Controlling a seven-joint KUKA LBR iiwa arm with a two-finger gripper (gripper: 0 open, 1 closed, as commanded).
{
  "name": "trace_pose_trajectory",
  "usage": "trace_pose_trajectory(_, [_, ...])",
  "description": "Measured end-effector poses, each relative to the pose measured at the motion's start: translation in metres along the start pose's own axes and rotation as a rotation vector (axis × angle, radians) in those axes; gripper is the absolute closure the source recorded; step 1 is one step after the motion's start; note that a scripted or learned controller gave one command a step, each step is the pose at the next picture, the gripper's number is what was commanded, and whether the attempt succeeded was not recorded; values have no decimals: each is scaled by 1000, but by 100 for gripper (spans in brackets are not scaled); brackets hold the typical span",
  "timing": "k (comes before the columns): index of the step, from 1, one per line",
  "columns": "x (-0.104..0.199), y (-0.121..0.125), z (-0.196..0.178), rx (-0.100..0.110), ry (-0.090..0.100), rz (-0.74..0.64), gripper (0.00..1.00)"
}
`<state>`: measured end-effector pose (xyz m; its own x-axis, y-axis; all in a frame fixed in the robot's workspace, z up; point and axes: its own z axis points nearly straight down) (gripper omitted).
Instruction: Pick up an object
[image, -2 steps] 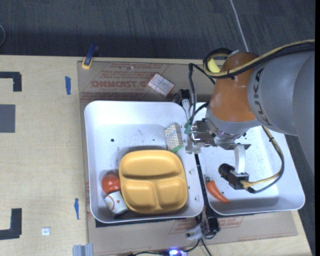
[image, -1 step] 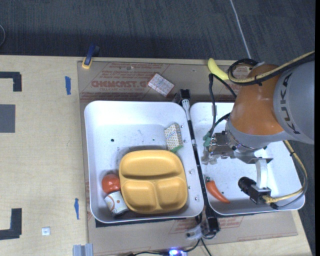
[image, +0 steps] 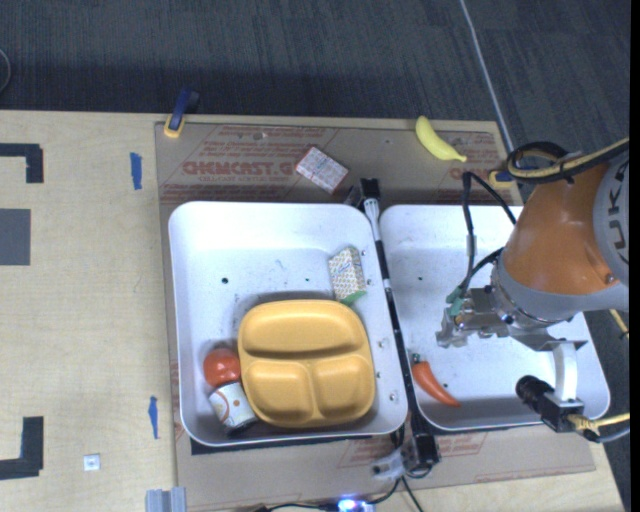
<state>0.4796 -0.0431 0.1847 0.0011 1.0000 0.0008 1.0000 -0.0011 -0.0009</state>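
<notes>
The gripper (image: 462, 325) is seen over the right bin (image: 430, 235), above-right of the orange carrot (image: 430, 381). Its jaw state cannot be told

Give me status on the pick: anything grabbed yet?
Done: the grey arm's two-finger gripper is over the right white bin. In hand: nothing shows between its fingers. Left: the grasp and lift. Nearest candidate is the orange carrot-shaped toy at that bin's near-left corner, apart from the gripper. The yellow compartment tray lies in the left white bin.
</notes>
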Motion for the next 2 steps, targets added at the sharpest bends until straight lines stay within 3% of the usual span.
trace_pose_trajectory(1, [-7,33,0,-3,-1,0,100])
trace_pose_trajectory(2, [-47,5,-14,0,0,0,100])
